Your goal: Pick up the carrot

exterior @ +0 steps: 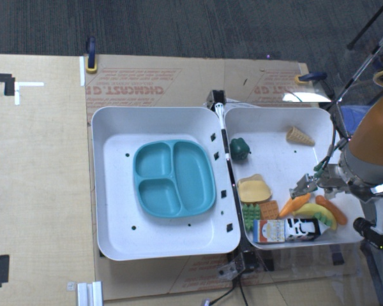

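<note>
In right bin | carrot [295, 204] lies just below claw [304, 187] | claw's opening: cannot tell

On the surface [38, 190] two bins stand side by side: the left bin [108, 234] holds a divided plate [174, 178] near its middle, and the right bin [274, 123] lies at 3 o'clock from it. In the right bin, the pepper [240, 148] lies toward 10 o'clock, the cone [300, 136] toward 1 o'clock, and the bread [254, 189] lies left of the middle. The carrot [295, 203] lies toward 5 o'clock with the banana [319, 211] just beside it, the carton [286, 229] sits at 6 o'clock of both, and the tool [313, 182] is at 1 o'clock from the carrot.
</note>
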Controlling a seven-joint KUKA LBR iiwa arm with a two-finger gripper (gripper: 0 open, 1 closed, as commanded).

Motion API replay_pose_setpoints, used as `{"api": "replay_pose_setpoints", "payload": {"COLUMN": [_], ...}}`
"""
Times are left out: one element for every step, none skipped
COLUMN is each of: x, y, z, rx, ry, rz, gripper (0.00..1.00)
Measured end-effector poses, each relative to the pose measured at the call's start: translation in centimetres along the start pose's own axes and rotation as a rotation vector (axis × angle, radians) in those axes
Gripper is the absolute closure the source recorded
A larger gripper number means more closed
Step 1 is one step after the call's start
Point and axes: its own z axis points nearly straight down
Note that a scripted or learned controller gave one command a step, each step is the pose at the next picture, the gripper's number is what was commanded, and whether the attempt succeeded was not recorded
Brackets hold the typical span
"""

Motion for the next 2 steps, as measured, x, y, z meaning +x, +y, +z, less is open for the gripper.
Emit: {"api": "replay_pose_setpoints", "payload": {"x": [-0.07, -0.06], "y": [0.20, 0.20], "z": [-0.90, -0.90], "rx": [-0.002, -0.002], "ry": [-0.001, -0.001], "rz": [0.003, 0.003], "gripper": [1.00, 0.00]}}
